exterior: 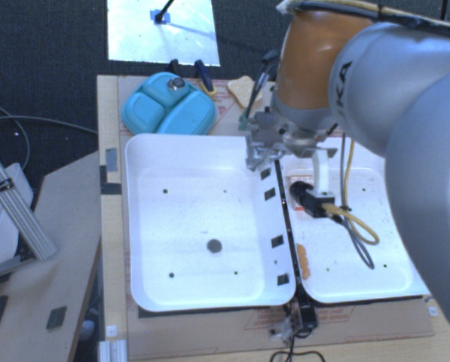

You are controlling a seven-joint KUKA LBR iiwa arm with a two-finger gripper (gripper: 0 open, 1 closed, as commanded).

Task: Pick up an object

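Camera view, looking down at a slant, recorded the following. My arm (390,89), grey with an orange band (315,47) above the wrist, came in from the right and took up much of the upper right of the picture. My gripper (264,158) hung at the top of the seam between the two white bins, over the inner wall where they meet; I could not tell how it stood, since the wrist hid most of it, and I saw nothing held in it. Left bin (153,277): one small dark round object (214,246), lying on the floor a little below the middle, well apart from my gripper; also a few tiny dark specks scattered over the floor. Right bin (390,281): an orange strip-like object (303,261) lying along the inner wall near the seam, low in the bin; a black block (306,198) with yellow and grey cables (356,236) looping from it hung below my wrist over that bin's upper part. A row of dark squares (273,217) ran down the seam. Behind the left bin, on the bench: a blue clamshell container (168,105) with a small grey knob on top, and beside it to the right a pale tan piece (241,90), partly hidden. Farther back on the dark floor lay a shiny square sheet (160,21).
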